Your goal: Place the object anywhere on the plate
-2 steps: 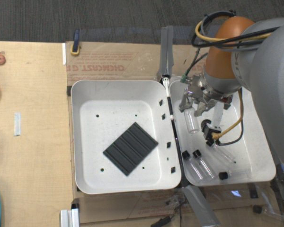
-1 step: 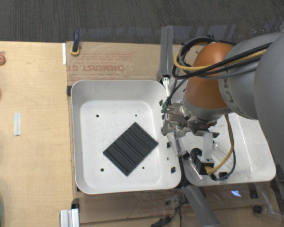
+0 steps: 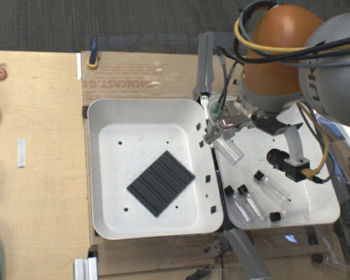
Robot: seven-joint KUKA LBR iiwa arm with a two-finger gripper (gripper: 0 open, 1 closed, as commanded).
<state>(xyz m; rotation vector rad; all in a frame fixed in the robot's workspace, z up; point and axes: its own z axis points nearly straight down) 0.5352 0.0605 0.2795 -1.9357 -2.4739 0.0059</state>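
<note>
The pincer [image 3: 217,128] hung over the right bin's [image 3: 315,214] left edge, apparently closed on a clear tube [image 3: 228,150] (glare blurred the contact). Light, rigid and slippery, it favoured a mid-length grasp. The plate [image 3: 161,182] lay in the left bin [image 3: 105,156].

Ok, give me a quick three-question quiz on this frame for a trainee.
1. Where does the dark ribbed plate lie?
A. in the view's left bin
B. on the brown cardboard
C. in the view's right bin
2. True or false: the clear black-capped tubes lie on the plate.
3. Fill in: the arm reaches in from the view's ___ side.

Key: 1 A; 2 false; 3 right.
</note>
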